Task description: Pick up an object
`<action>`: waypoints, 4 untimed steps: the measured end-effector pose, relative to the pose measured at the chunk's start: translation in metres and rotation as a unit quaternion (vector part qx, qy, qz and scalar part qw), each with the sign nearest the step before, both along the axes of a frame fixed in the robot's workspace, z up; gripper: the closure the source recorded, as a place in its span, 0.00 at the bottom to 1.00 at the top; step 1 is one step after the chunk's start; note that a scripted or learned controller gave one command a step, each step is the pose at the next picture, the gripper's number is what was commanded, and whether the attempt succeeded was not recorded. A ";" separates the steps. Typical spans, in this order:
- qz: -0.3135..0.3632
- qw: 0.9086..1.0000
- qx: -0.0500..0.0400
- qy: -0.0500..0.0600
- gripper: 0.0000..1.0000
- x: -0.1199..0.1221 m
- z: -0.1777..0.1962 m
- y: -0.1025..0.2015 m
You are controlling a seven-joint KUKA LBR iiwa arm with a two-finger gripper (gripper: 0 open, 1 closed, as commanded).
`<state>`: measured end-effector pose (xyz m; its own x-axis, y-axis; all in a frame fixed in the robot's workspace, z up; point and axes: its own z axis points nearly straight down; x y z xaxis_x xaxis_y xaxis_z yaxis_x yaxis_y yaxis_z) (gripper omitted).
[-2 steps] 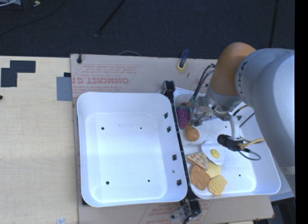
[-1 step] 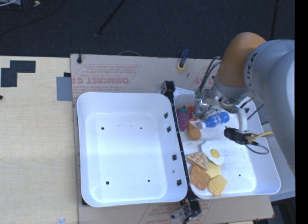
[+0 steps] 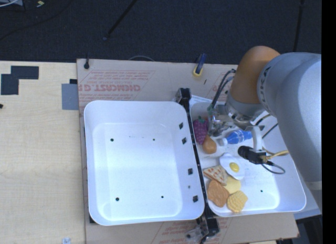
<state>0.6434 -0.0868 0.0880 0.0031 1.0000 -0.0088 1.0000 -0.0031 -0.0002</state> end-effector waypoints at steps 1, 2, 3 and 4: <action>0.001 1.000 0.004 -0.002 1.00 -0.003 0.063 -0.013; 0.001 1.000 0.005 0.001 0.00 -0.005 0.059 -0.012; 0.002 1.000 0.004 -0.003 0.00 0.002 0.021 -0.028; 0.001 1.000 0.002 0.003 0.00 -0.001 0.001 -0.042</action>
<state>0.6427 -0.1284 0.0888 0.0016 1.0000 -0.0047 1.0000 -0.0016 -0.0066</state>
